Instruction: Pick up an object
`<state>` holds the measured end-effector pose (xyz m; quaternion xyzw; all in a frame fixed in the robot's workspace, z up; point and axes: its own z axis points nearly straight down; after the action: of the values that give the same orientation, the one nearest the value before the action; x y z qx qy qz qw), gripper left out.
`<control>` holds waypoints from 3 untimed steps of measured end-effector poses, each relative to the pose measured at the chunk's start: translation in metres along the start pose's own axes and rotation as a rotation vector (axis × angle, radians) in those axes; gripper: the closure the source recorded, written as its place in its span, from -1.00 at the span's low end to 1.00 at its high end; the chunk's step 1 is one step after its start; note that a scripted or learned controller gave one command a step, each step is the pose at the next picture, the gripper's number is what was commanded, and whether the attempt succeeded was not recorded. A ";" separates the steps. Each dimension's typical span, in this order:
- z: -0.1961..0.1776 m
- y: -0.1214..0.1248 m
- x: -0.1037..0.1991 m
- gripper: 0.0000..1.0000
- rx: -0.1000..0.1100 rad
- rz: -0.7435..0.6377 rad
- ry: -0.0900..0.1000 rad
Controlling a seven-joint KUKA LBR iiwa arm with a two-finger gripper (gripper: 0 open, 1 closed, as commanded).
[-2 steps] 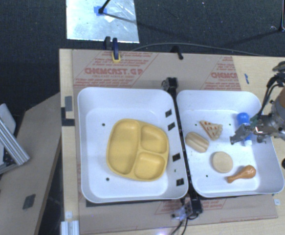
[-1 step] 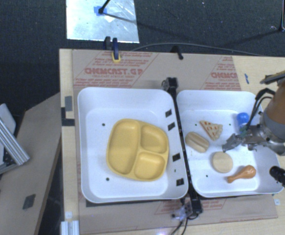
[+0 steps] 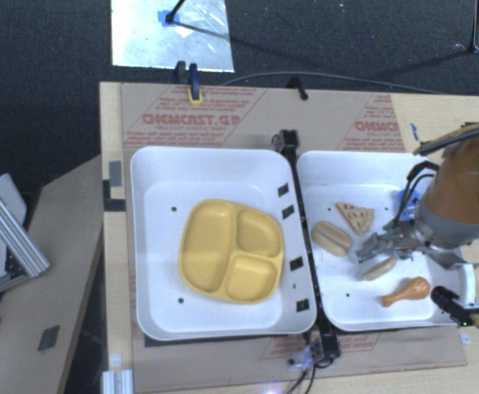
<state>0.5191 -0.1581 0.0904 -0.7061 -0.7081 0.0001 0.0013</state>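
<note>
End effector [image 3: 373, 250] low in right bin [image 3: 338, 171] — pale oblong piece [image 3: 378, 268] just beneath.

A dark, speckled carpet floor [image 3: 42, 48] surrounds the tabletop [image 3: 321, 109], whose brown protective sheet carries red printed lettering. On the floor beyond the tabletop's far edge lies a shiny silver sheet [image 3: 140, 31] marked with a small blue patch, a thin dark rod slanting across it. A black cable [image 3: 346, 79] runs along the far edge. At the left stands a lower tan surface [image 3: 50, 253] with an aluminium rail [image 3: 9, 228] lying on it.
</note>
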 end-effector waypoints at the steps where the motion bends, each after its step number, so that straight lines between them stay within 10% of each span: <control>1: -0.013 0.001 -0.001 1.00 -0.005 0.001 -0.003; 3: -0.118 0.002 0.010 1.00 -0.009 -0.002 -0.003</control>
<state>0.5208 -0.1483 0.2086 -0.7054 -0.7088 -0.0019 -0.0031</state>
